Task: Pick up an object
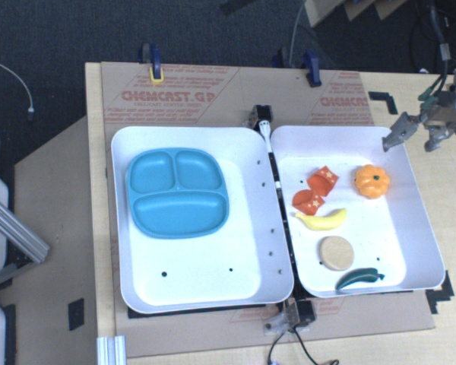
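Note:
The right bin [418,226] holds several small items: an orange pumpkin [372,181], two red pieces [323,179] [309,201], a yellow banana [323,219], a tan round disc [337,252] and a dark green pepper [359,277]. My gripper [415,138] hovers over the bin's far right corner, up and to the right of the pumpkin. Its two fingers are spread apart, so it is open, and nothing sits between them.
A blue divided plate [178,192] lies in the left bin [205,280]. Both bins rest on a cardboard-covered bench [213,90] held by blue clamps [153,58] at the back. A metal rail [15,230] stands at the far left.

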Robot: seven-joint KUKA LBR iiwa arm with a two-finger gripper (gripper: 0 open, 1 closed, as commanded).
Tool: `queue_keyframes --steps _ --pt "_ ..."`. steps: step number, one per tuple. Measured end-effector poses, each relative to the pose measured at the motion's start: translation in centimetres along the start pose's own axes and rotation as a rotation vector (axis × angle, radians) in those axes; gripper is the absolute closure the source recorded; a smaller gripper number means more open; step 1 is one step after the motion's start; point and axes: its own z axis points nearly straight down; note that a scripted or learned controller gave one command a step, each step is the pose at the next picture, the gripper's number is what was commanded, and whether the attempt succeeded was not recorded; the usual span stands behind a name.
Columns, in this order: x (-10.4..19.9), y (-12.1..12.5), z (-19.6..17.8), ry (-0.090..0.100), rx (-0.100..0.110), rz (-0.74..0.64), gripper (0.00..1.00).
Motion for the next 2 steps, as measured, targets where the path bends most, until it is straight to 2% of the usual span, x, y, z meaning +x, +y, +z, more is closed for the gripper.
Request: queue_keyframes --steps 1,2 --pt "0.1 0.2 -0.8 -0.003 -0.013 -0.004 0.0" --pt "0.0 0.0 5.4 -0.001 -0.009 -0.004 0.0"
